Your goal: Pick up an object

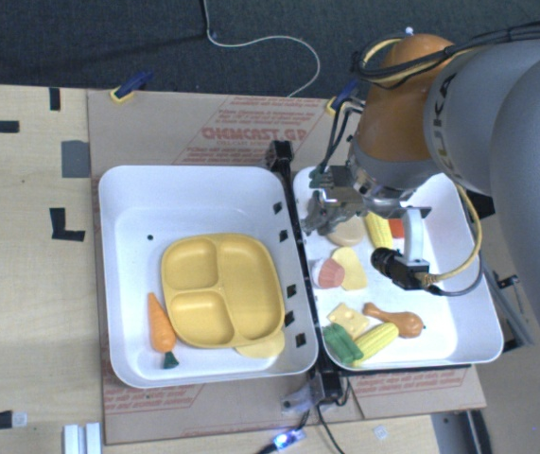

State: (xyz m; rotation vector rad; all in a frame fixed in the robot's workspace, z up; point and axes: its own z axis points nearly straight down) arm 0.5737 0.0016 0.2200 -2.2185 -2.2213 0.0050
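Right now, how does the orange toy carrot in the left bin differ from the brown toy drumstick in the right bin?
The orange toy carrot lies in the left white bin, beside the yellow divided plate; the brown toy drumstick lies in the right white bin, next to the toy corn cob. The carrot runs nearly straight up the view, green tip nearest the camera; the drumstick lies almost crosswise. Both are small toy foods lying flat, apart from the arm.

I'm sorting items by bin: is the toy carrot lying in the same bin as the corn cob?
No, the carrot lies in the left bin beside the yellow plate, while the corn cob is in the right bin.
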